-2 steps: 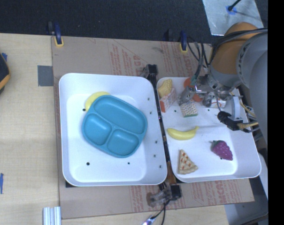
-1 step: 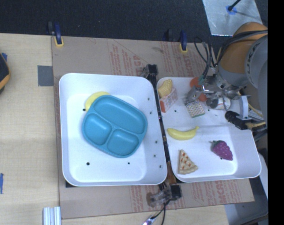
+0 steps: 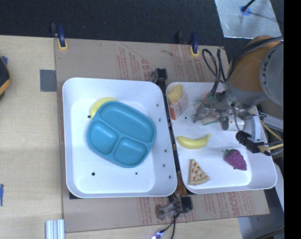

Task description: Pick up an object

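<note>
My gripper [image 3: 208, 112] hangs low in the right bin [image 3: 259, 183]; I can't tell its state. The banana [image 3: 193, 141] lies just below it. I'd centre over it before descending

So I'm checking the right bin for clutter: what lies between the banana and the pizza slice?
Nothing: in the camera view, bare white bin floor separates the banana from the pizza slice below it.
</note>
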You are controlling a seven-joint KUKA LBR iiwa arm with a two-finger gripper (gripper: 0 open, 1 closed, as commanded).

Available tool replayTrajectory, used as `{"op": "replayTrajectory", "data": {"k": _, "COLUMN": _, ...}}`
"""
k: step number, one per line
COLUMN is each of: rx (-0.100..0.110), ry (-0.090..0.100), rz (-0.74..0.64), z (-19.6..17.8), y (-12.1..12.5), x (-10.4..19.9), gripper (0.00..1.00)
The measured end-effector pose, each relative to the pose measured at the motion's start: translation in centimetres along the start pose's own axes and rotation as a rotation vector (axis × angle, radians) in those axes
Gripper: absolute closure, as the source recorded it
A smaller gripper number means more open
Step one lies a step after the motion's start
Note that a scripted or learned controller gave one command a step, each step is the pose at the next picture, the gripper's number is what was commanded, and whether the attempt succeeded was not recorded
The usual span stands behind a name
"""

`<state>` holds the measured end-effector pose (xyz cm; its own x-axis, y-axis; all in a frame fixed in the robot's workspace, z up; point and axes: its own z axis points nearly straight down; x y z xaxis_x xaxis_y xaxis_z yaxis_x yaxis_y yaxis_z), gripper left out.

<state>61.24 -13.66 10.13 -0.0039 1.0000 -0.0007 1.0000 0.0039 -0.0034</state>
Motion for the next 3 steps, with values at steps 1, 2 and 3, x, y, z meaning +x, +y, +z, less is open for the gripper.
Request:
{"op": "replayTrajectory", "data": {"k": 1, "rx": 0.027, "ry": 0.009, "rz": 0.004, "z": 1.3, "y": 3.8, "x": -0.5, "gripper": 0.00}}
{"op": "replayTrajectory", "data": {"k": 2, "rx": 0.028, "ry": 0.018, "rz": 0.001, "z": 1.3, "y": 3.9, "x": -2.1, "gripper": 0.00}}
{"op": "replayTrajectory", "data": {"k": 3, "rx": 0.031, "ry": 0.033, "rz": -0.004, "z": 1.2, "y": 4.1, "x": -3.3, "gripper": 0.00}}
